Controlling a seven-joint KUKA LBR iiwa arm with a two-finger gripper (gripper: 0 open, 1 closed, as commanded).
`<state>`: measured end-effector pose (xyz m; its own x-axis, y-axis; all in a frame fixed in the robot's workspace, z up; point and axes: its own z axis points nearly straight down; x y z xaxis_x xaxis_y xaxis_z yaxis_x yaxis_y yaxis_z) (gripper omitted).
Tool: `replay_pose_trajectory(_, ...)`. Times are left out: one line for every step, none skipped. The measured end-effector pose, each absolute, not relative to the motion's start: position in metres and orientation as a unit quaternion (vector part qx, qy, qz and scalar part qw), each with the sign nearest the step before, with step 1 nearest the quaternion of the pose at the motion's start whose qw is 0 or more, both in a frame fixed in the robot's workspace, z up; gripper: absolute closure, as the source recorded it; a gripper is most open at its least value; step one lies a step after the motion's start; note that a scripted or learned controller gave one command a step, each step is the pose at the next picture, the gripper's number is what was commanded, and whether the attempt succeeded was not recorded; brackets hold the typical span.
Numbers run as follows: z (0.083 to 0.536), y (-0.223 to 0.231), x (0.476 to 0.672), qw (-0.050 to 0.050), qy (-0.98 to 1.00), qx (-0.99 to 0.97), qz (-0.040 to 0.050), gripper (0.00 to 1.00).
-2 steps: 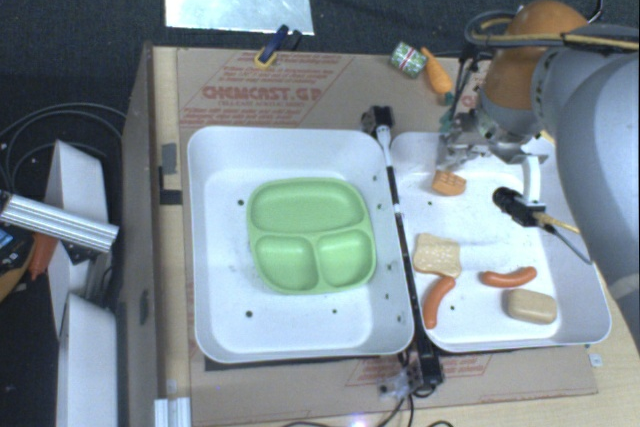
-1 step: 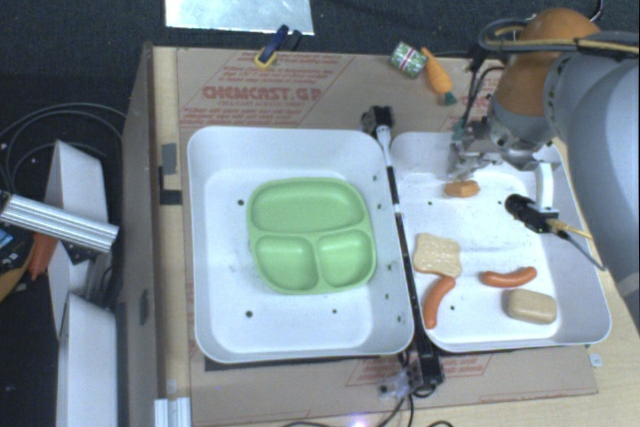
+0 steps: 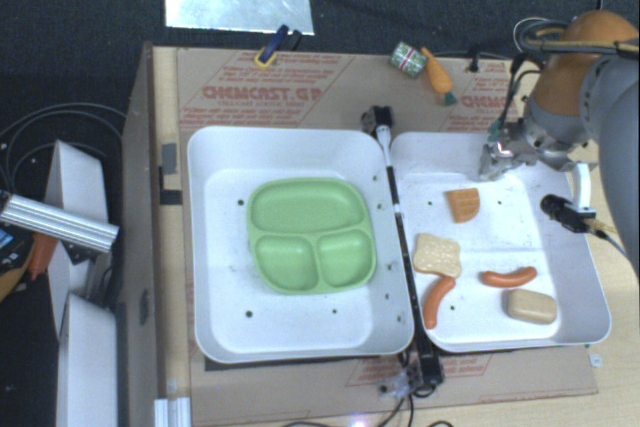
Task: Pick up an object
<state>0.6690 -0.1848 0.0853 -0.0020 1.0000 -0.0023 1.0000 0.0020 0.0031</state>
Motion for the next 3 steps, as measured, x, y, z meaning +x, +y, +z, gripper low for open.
replay_pose_trajectory(0.084, -0.207, 0.553, 0.000, 0.707, 0.707, -0.0005, 0.00)
replay_pose_trajectory(0.085, -0.149, 0.628, 0.001, 0.709, 0.705, 0.0018, 0.00)
replay_pose_trajectory(0.116, -0.203, 0.518, 0.002, 0.707, 0.707, -0.0005, 0.00)
